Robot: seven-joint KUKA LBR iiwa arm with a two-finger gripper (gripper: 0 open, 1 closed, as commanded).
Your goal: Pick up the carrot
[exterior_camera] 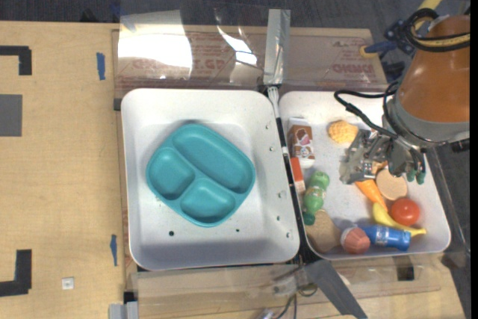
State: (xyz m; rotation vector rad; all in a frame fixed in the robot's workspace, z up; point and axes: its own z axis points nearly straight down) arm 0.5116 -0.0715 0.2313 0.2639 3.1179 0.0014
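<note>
Gripper (371, 160) hanging low over the right-hand bin (437, 246), its metal fingers pointing down at the clutter; whether the jaws are parted or pressed together cannot be told, since the finger ends are merging with the objects beneath. Carrot (371, 193) lying just below and slightly toward the near side of the gripper, orange and tapered, its upper end sitting at or under the finger ends; contact cannot be confirmed. A pale round piece (390, 184) is touching the carrot's right flank, a red tomato (405, 211) and a yellow banana (386, 217) are crowding its lower end, and a blue bottle (387, 237) is lying nearer the bin's front wall. Judged step: closing in on the carrot; doing it well is calling for the fingers to straddle the carrot across its narrow width, clear of the pale piece, and to seat low before closing. Farther out, a yellow-orange fruit (343, 132), a green bottle (316, 190) and a small carton (302, 141) are resting near the divider; the teal divided plate (199, 172) is occupying the left bin (142, 112).
</note>
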